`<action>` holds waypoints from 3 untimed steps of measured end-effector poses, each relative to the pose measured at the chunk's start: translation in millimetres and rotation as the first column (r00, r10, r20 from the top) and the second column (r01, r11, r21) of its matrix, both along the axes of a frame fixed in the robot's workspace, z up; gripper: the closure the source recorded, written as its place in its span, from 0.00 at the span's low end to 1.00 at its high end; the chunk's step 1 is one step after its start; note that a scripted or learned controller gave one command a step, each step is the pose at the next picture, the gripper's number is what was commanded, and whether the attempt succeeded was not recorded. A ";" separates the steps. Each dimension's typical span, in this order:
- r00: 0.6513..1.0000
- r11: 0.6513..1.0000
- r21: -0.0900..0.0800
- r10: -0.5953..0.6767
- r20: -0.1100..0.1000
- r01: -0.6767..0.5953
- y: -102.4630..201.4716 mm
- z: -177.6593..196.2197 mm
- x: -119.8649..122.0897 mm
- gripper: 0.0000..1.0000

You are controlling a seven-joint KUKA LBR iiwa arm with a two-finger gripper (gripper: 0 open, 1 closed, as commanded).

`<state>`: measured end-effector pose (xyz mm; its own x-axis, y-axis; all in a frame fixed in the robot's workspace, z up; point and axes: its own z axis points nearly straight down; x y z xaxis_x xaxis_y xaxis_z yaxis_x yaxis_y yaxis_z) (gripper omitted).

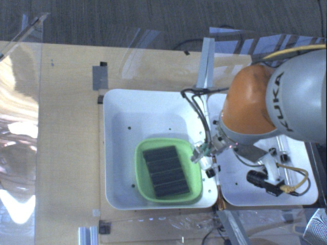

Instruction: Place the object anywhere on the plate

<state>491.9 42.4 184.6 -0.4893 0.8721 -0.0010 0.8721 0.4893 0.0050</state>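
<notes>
Claw (200, 154) hangs beside the green plate (143, 157); its state cannot be told. The dark ridged object (166, 171) already lies on the plate, so retract straight up, clear of the rim

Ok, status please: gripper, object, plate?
Gripper at plate's right rim, fingers unclear. Dark ridged object lies flat on green plate, left bin. Nothing blocking.

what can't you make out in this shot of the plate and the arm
- Fingers: in the camera view the orange band and wrist cover the gripper, so their state cannot be told.
- Right bin: much of its floor is hidden under the arm.
- Dark object on the green plate: ridged, but too small to identify.
- Arm: cut off by the right edge.
</notes>
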 end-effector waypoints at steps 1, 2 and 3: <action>1.000 1.000 0.000 0.000 0.000 0.000 -0.3 0.1 0.1 0.00; 1.000 1.000 0.001 0.001 0.007 -0.001 0.4 11.0 2.7 1.00; 0.993 0.993 0.000 0.115 0.002 -0.115 90.1 1.4 -3.9 1.00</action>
